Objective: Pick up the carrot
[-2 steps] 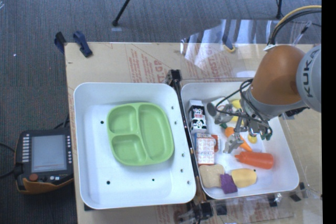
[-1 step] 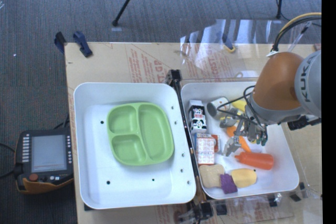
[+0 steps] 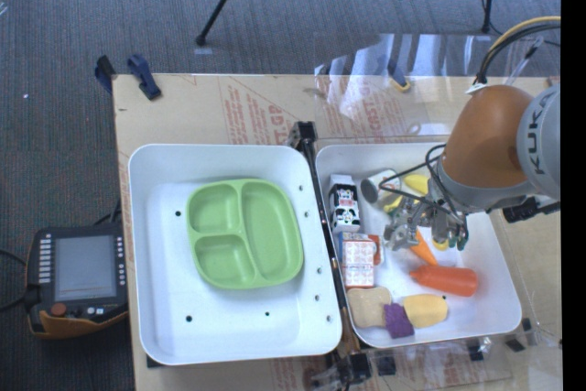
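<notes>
Carrot [image 3: 423, 250]: right bin [image 3: 506, 305], just below end effector [image 3: 427, 227] | finger state: cannot tell | advice: centre over carrot, avoid red sausage-shaped toy [image 3: 445, 280] beside it before closing.

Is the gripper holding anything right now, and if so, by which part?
It cannot be told. The gripper hangs over the right bin, right above the small orange carrot, but the view doesn't show whether the carrot is gripped.
</notes>
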`<action>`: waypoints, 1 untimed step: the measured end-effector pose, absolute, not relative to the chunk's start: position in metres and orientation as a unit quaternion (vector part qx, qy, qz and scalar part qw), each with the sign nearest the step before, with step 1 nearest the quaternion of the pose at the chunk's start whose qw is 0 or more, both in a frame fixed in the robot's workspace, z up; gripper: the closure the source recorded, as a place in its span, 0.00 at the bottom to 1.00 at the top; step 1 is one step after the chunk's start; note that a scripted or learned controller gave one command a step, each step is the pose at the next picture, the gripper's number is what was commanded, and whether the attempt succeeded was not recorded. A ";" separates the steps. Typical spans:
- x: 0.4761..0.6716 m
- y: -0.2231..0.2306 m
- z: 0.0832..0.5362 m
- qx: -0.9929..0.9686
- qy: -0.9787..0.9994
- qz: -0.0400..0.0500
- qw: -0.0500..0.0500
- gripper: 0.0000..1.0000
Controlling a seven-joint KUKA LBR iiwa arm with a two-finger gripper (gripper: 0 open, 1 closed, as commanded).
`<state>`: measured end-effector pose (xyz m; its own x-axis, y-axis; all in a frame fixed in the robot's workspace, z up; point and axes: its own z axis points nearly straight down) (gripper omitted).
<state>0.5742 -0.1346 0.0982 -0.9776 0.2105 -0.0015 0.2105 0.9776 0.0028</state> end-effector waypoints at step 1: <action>0.579 -0.124 0.160 0.291 0.957 0.000 0.002 1.00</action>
<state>0.5788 -0.1239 0.1598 -0.8307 0.5567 -0.0043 0.5567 0.8307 0.0024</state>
